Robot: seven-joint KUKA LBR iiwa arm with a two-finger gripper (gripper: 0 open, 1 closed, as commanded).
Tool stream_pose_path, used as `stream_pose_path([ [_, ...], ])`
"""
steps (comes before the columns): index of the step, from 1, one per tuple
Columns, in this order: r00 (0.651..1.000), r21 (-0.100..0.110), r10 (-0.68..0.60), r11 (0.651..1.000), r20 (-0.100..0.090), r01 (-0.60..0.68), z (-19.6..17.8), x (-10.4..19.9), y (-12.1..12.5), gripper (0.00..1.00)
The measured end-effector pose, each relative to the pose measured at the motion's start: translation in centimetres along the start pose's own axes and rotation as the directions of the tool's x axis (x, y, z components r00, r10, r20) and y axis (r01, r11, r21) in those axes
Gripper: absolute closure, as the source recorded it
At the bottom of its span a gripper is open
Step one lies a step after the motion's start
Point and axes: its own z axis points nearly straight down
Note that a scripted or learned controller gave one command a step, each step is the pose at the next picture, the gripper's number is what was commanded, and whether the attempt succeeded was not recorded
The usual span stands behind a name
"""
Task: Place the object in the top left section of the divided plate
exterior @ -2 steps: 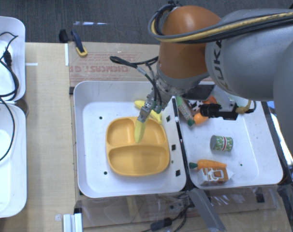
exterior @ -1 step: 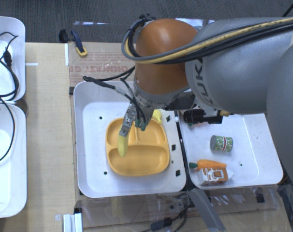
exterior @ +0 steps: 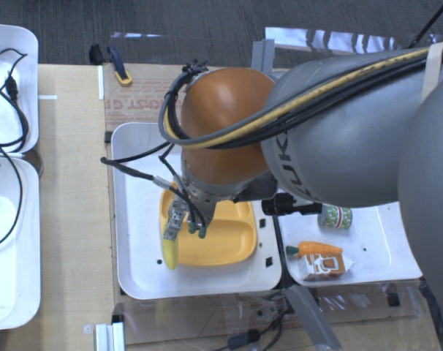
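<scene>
Now the gripper (exterior: 183,224) hangs over the yellow divided plate (exterior: 229,243), at its nine o'clock rim. A banana (exterior: 169,251) lies just below; grip state, I cannot tell. Placement looks unfinished.

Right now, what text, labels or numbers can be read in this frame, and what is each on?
"KU": partial black lettering on the grey arm; the rest is hidden.
Reddish print on the cardboard sheet: too faint to read.
Small carton in the right bin: print too small.
Green-and-white can: label unreadable.
</scene>
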Motion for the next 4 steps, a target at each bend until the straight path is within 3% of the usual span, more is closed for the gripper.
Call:
stream_pose_path([
  [1, 0.91, -0.001, 0.414, 0.91, 0.001, -0.414, 13.5, -1.0, -5.3, 1.0],
  [2, 0.89, -0.001, 0.455, 0.89, 0.002, -0.455, -1.5, -8.2, -10.8, 1.0],
  [3, 0.935, 0.0, 0.353, 0.935, 0.001, -0.353, -1.4, -7.3, -2.2, 1.0],
  [4, 0.926, 0.002, 0.377, 0.926, 0.0, -0.377, 7.5, -6.9, -10.8, 1.0],
])
